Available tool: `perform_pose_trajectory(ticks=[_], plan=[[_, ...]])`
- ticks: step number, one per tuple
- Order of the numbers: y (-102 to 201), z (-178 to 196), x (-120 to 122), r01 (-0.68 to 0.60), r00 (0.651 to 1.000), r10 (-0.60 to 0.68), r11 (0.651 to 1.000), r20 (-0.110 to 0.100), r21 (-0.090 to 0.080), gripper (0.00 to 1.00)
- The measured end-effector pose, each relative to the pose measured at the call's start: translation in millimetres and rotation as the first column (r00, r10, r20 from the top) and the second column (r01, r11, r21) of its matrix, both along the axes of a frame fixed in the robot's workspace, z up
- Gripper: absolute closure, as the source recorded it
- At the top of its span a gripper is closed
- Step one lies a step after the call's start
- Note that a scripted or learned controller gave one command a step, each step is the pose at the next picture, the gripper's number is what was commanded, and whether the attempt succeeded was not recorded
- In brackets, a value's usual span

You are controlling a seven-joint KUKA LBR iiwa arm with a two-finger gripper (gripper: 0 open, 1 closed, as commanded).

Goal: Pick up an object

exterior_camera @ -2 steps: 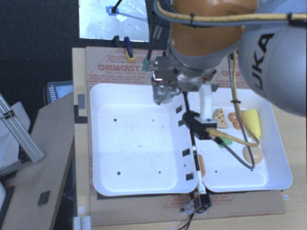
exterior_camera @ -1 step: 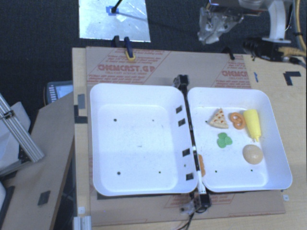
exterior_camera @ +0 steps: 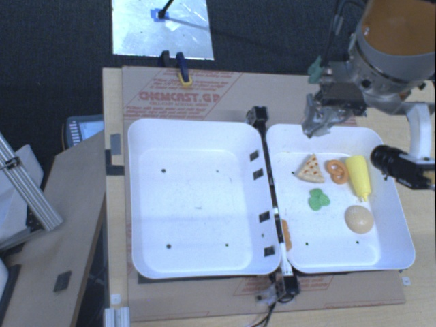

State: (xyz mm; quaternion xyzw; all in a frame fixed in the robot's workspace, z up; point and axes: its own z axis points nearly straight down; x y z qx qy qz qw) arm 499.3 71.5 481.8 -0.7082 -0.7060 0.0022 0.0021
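Hanging above the far edge of the right bin, the end effector points down at a slant from the grey arm with its orange band. Whether it is open or closed I cannot tell from this angle, and I see no object in it.

Inside the right bin lie several toy foods. A pizza slice is near the middle of the far half, just below the end effector in the view. Beside it, to the right, is a small orange pretzel, and next to that a yellow corn cob. A green piece lies nearer to the camera, and a pale round ball, maybe an egg, is to its right. One small orange thing rests against the left wall of this bin.

The left bin stands beside it on the surface.
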Motion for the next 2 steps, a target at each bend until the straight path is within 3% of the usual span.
perform_pose_trajectory(ticks=[1, 2], plan=[[9.5, -13.0, -13.2, -0.007, 1.000, 0.007, 1.000, 0.007, 0.001, 1.00], [41.7, -24.5, 26.1, -0.009, 1.000, 0.009, 1.000, 0.009, 0.001, 1.00]])
